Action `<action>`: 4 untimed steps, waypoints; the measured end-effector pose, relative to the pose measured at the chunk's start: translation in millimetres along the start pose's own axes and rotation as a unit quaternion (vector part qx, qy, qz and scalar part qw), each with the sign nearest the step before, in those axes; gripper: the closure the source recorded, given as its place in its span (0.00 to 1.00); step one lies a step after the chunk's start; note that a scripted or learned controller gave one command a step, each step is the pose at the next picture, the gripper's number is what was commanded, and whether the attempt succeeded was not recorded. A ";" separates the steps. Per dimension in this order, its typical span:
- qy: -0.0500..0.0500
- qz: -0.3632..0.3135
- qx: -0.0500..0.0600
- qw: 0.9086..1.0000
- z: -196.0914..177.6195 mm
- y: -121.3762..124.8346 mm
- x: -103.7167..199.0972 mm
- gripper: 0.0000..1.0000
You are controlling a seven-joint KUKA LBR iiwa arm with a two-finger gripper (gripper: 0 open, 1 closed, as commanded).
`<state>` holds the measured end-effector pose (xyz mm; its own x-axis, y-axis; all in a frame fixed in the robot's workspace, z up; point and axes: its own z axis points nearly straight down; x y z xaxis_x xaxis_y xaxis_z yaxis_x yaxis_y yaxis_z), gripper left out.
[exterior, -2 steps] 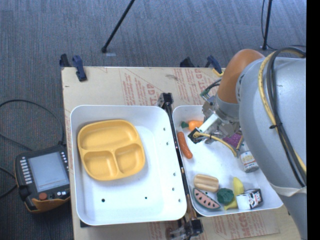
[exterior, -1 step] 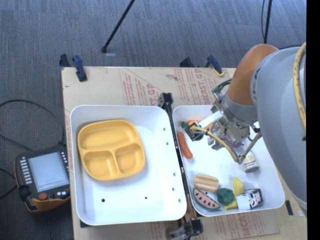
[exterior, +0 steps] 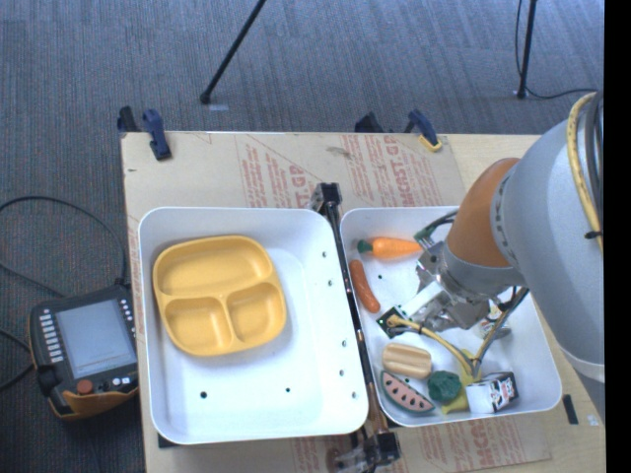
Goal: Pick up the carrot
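One tool (exterior: 446, 315) hung low over the right bin (exterior: 540, 363); its grip could not be made out. Just up-left lay the carrot (exterior: 391, 248), free near the bin's top edge. Further left, a yellow divided plate (exterior: 219, 294) sat in the left bin (exterior: 246, 402).

Arm (exterior: 562, 225): we see one, grey, reaching in from the right, bent downward. Orange band (exterior: 481, 227): sits above the wrist. Gripper (exterior: 434, 313): hangs low, pointing down and leftward; we cannot make out its fingers.
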<state>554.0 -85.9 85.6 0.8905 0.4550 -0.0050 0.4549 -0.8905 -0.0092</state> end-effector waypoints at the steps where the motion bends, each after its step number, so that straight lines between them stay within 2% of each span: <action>1: 0.000 0.000 0.000 1.000 -0.1 0.0 0.0 0.00; 2: 0.001 0.059 -0.001 0.998 -20.3 23.8 50.6 0.00; 3: -0.001 0.084 0.001 0.996 0.6 6.2 25.5 0.00; 4: 0.000 0.136 -0.001 0.991 -1.4 34.7 70.7 0.00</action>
<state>632.7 -84.7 86.3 0.9801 0.1983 -0.0062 0.1982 -0.9801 -0.0065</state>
